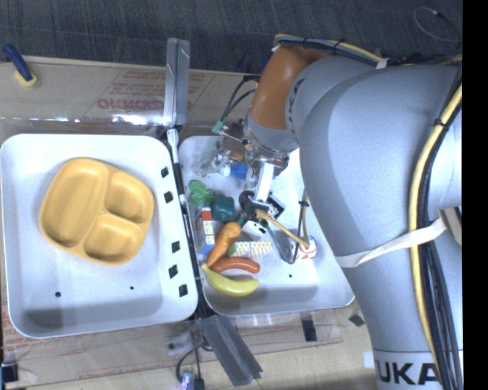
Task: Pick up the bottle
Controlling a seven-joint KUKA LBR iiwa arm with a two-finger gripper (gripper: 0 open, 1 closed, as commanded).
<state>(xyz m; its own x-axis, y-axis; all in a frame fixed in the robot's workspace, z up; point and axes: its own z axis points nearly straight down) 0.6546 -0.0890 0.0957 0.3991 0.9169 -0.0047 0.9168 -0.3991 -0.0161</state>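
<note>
In the right bin (329, 287), a green and dark teal bottle-like object (211, 201) lies among clutter near the bin's left wall. My gripper (224, 159) hangs over the far end of that bin, just beyond the green object and slightly to its right. The orange band above the wrist (276, 96) and the grey arm cover the bin's right half. The gripper's metal parts blur into the clutter beneath them, so its state is unclear. I see nothing lifted off the pile.
A carrot (225, 240), a red sausage-like piece (242, 265) and a banana (230, 283) lie at the bin's near end. A black piece (252, 203) and a yellow stick (283, 230) lie alongside. The left bin (32, 299) holds a yellow compartment plate (96, 210).
</note>
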